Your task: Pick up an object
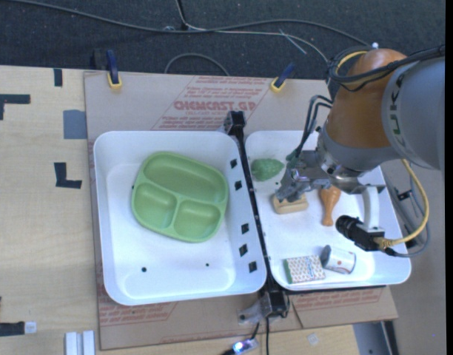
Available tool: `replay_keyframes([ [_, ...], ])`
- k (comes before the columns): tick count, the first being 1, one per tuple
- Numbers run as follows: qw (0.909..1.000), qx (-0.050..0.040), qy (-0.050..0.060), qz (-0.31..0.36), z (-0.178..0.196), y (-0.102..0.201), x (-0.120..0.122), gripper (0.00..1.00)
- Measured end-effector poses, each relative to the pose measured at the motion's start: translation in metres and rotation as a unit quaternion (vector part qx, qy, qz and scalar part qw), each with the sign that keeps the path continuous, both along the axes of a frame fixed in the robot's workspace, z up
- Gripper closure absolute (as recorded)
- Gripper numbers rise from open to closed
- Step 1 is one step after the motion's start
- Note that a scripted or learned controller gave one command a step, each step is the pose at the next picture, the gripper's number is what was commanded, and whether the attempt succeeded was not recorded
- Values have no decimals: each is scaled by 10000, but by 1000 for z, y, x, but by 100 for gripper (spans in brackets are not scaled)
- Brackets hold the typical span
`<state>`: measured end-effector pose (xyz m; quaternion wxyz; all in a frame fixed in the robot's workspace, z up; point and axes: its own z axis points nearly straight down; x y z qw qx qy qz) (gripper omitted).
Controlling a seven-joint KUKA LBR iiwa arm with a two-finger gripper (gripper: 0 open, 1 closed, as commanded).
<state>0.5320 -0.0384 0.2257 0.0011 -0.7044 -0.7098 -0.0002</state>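
1. The tan wooden block (290,204) is flat, pale beige and roughly rectangular, lying in the right bin (374,271) toward its upper middle
2. The gripper (292,189) hangs right over the block's top edge, its dark metal tips down at the wood – whether they are spread or clenched I cannot tell, and nothing shows between them
3. At about 11 o'clock from the block sits a green leafy lump (266,169), near the divider
4. At 3 o'clock, just beside it, lies an orange-tan peg-shaped piece (329,202)
5. At 5 o'clock, near the bin's lower rim – a small patterned box (303,269) and a white-and-grey cylinder (339,260)
6. The left bin (115,272) holds a green three-compartment plate (180,196), lying flat
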Motion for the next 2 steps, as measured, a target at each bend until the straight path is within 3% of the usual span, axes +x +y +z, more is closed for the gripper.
replay_keyframes([
  [2, 10000, -3, -1, -9, 11, 101, 31, 100],
])
